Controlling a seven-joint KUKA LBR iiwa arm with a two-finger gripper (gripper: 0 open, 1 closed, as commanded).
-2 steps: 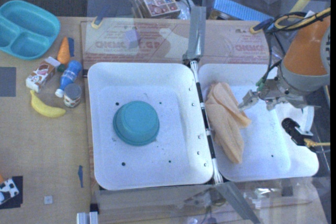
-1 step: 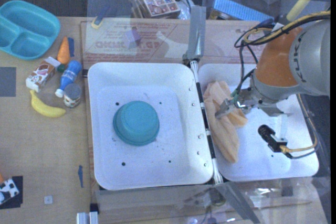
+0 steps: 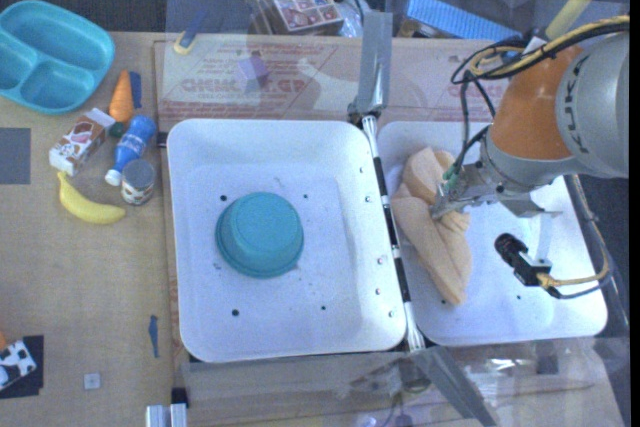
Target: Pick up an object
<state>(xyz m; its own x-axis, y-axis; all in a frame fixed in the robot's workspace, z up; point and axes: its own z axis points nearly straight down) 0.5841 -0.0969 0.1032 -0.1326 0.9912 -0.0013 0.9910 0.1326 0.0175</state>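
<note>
The right bin (image 3: 570,315) holds a long tan bread-like piece (image 3: 437,250) lying along its left side. A rounder tan piece (image 3: 424,172) sits just behind it. My gripper (image 3: 447,205) is down in this bin, right over the spot where the two tan pieces meet, and its tip appears to touch them. A teal bowl (image 3: 260,233) lies upside down in the middle of the left bin (image 3: 200,315).
On the bench left of the bins lie a blue divided tray (image 3: 50,55), a carrot (image 3: 121,95), a small carton (image 3: 80,140), a blue bottle (image 3: 132,147), a can (image 3: 138,182) and a banana (image 3: 88,205). Boxes and clutter stand behind the bins.
</note>
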